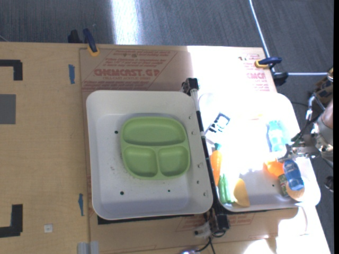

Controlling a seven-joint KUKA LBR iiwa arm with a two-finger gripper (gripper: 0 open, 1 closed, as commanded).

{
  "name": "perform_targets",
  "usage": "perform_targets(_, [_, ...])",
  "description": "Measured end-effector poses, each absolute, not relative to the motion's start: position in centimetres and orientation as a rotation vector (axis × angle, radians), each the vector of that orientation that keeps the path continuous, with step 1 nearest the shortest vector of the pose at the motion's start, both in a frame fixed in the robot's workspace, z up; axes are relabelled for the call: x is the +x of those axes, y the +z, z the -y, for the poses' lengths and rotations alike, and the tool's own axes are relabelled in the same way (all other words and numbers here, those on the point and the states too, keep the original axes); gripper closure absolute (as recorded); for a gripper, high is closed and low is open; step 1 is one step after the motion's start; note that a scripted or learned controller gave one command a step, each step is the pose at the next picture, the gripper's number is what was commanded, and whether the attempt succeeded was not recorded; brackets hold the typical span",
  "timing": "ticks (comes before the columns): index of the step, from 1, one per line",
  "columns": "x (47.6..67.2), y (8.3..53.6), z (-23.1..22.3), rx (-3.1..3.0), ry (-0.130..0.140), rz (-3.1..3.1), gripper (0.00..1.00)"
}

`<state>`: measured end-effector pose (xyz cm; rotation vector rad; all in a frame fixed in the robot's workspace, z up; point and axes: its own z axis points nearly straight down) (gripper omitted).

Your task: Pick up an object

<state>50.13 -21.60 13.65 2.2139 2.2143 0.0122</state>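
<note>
A: What do we have, biggest first?

B: We see the left bin point(100, 157) holding a green divided plate point(155, 147) at its middle. The right bin point(310, 194), washed out by glare, holds the loose things: a carrot point(215, 163) and a green piece point(224, 189) by its left wall, a yellow piece point(241, 192) beside them, a light blue bottle point(275, 135), an orange piece point(274, 168), and a blue-labelled item point(293, 178) at the right.

A: And the gripper?

B: The gripper point(296, 148) sits at the right bin's right edge, near the blue-labelled item. We cannot tell how it stands.
</note>
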Motion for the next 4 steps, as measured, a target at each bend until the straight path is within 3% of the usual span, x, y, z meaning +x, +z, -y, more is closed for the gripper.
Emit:
perform_targets(1, [53.0,21.6,22.4,2.217,0.001,-2.221,1.00])
perform_targets(2, [54.1,25.0,22.4,2.217,0.001,-2.222,1.00])
perform_targets(4, [53.0,27.4,22.3,2.218,0.001,-2.222,1.00])
